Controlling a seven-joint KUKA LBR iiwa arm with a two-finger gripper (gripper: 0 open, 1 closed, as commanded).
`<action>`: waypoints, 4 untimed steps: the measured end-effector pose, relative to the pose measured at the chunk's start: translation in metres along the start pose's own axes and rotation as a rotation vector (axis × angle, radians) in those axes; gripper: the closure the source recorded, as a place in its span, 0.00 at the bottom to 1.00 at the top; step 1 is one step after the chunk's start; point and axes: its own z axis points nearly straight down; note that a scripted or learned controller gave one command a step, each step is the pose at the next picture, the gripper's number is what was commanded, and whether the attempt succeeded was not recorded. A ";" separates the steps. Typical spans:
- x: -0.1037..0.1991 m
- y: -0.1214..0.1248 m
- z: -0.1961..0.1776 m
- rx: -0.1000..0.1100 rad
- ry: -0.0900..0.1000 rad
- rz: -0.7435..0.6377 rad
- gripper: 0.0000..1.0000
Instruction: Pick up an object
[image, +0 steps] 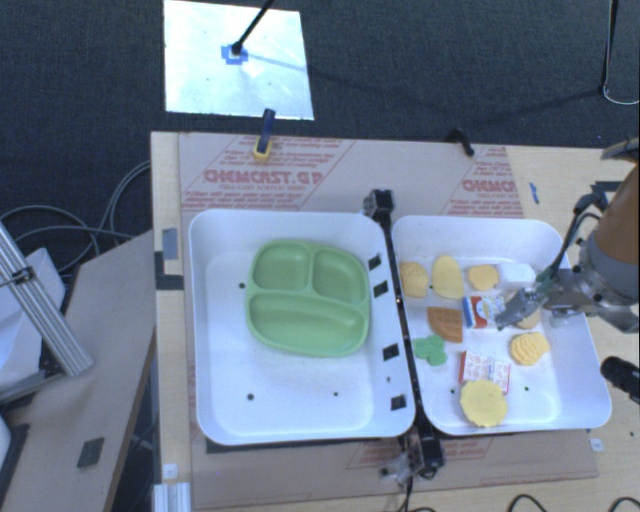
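Two white bins sit side by side on the table. The left bin (215, 400) holds one thing, a green divided plate (305, 298), lying flat in its far half with bare floor all round and most room on the near side.

The right bin (575, 400) holds nine small things. Three yellow pieces (447, 277) lie in a row along the far side. Below them are an orange wedge (446, 323) and a red-and-white packet (478, 309), then a green piece (430, 349) close to the left wall. A ridged yellow piece (529, 348) lies right of centre, and a second packet (484, 368) touches a yellow disc (484, 402) near the near wall. The bin's near right corner and right side are bare.

The gripper (518, 310) reaches in from the right, low over the first packet's right edge. Whether its fingers are open or closed cannot be told, and nothing is seen held.
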 end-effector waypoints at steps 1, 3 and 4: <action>0.000 0.002 -0.004 -0.009 -0.002 -0.003 0.00; 0.011 0.002 0.091 -0.005 0.000 -0.001 0.00; 0.012 0.002 0.125 -0.006 -0.001 -0.001 0.00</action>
